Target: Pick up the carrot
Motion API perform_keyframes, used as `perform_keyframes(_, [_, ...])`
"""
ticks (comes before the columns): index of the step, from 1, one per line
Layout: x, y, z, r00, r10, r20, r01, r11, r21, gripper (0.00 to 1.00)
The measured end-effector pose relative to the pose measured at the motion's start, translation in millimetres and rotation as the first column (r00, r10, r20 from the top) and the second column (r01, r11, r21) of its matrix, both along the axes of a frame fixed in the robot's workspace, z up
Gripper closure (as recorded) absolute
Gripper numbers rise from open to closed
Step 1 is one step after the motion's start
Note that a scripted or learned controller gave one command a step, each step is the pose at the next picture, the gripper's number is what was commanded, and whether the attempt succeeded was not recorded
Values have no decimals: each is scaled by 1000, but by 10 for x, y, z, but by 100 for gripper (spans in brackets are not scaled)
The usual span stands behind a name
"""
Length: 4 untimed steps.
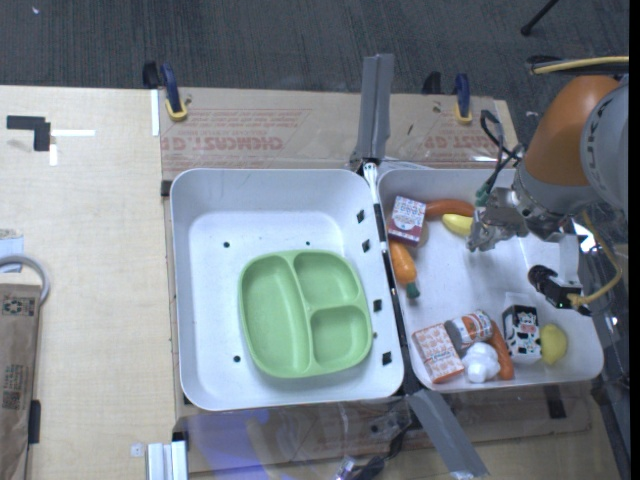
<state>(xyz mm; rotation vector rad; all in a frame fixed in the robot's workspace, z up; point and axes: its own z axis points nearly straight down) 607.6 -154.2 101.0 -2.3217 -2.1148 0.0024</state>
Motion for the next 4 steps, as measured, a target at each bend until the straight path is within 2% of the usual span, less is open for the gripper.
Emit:
perform_keyframes(1, [-483,104,840,922,387,1,-387,922,1,100])
perform_keyframes(2, [-1297,34,1054,830,558,1,-558,830,1,100])
perform_keyframes(3, [-1287,-678,1348,523,852,3,-852,523,-2,100])
perform_keyframes(4, [-1289,-675,1276,313,950,3,-950,313,-1,100])
